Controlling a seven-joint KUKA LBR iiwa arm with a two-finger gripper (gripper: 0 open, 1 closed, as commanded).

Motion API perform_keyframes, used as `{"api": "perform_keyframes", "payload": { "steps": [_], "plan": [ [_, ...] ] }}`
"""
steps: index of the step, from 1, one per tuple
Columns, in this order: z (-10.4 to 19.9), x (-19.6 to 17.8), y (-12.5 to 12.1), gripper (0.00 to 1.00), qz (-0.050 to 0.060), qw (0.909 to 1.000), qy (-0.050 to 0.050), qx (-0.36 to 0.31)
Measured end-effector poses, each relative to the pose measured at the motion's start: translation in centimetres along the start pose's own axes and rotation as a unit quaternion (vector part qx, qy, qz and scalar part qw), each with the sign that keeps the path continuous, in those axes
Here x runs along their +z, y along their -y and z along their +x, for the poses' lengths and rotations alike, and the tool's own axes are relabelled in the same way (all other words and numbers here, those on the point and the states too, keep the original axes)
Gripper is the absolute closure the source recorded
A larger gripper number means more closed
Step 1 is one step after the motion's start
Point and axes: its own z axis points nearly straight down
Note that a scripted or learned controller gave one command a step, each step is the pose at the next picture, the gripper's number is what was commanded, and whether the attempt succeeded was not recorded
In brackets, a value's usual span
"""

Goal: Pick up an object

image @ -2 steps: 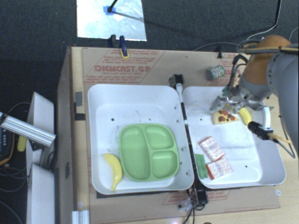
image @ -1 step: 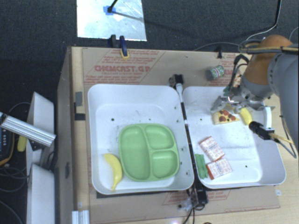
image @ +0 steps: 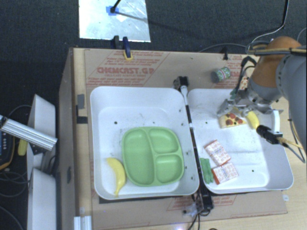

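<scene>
From above, my end effector (image: pixel 230 107) hangs low in the right bin (image: pixel 278 176), just over the pizza slice (image: pixel 232 120); how far it is open I cannot tell. Two packets (image: pixel 220 161) lie nearer the front. The left bin (image: pixel 103 128) holds a green tray (image: pixel 152 155) and a banana (image: pixel 117 175).

Two white bins (image: pixel 144 97); one green tray (image: pixel 152 155); two bananas (image: pixel 117 175); two red-white packets (image: pixel 217 152); one pizza slice (image: pixel 231 120); one can (image: pixel 221 74)

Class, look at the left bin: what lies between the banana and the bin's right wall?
In the camera view, the green divided plate lies between the banana and the left bin's right wall, with the banana touching the plate's left edge.
</scene>
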Motion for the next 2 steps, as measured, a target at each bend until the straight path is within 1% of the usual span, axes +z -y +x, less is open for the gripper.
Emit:
{"api": "perform_keyframes", "payload": {
  "steps": [1, 2],
  "plan": [
    [-0.77, -0.09, -0.20, 0.00, 0.003, 1.0000, -0.005, -0.001],
    [-1.13, -0.11, -1.11, 0.00, 0.013, 0.9999, -0.010, 0.000]
  ]
}}
